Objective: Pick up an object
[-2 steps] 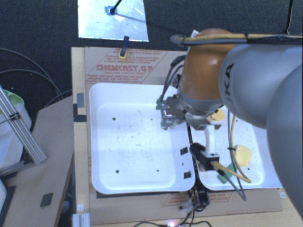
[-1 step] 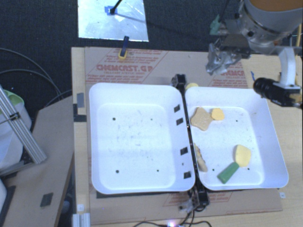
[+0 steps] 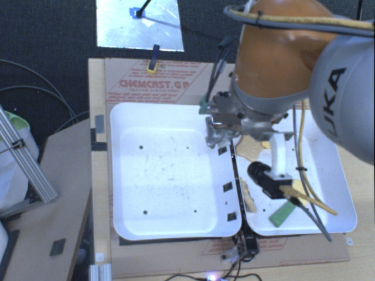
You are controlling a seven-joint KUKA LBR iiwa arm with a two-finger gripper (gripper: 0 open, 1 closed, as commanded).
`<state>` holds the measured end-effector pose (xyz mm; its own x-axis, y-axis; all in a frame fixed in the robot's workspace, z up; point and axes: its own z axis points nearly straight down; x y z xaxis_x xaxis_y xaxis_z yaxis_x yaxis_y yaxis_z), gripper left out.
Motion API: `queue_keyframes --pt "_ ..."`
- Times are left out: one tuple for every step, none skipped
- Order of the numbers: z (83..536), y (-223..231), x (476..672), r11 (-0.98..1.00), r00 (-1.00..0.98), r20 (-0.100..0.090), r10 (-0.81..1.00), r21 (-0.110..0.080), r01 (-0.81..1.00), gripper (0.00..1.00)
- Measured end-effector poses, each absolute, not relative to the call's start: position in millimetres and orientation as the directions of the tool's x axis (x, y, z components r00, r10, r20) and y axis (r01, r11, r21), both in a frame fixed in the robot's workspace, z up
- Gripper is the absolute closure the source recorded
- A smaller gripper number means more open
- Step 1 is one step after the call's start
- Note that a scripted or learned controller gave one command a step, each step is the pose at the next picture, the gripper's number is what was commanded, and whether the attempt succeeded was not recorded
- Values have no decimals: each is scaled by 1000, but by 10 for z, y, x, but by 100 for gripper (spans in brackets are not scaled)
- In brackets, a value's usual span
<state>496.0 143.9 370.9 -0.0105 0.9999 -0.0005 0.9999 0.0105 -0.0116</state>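
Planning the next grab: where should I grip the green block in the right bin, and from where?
Probably take the green block across its narrow sides midway, coming from above: it lies flat and slanted near the right bin's front wall.

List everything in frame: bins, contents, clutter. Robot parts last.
left bin: 1, white, left of the pair
right bin: 1, white, right of the pair, under the arm
green block: 1, green, right bin, near its front edge
tan piece: 1, pale tan, right bin, by the wall shared with the left bin
flat tan piece: 1, tan, right bin, partly hidden by the wrist
cardboard sheet: 1, brown with red lettering, under both bins
metal sheet: 1, shiny grey, beyond the cardboard
arm: 1, grey with orange band, in from the right
end effector: 1, dark metal, over the wall between the bins
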Motion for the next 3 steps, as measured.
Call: queue_keyframes --pt "1268 1209 5228 -1 1 -4 1000 -14 1000 100" --pt "822 1605 4846 6 -6 1 1000 -2 1000 100" --pt "921 1543 5573 3 -3 1 1000 7 1000 100"
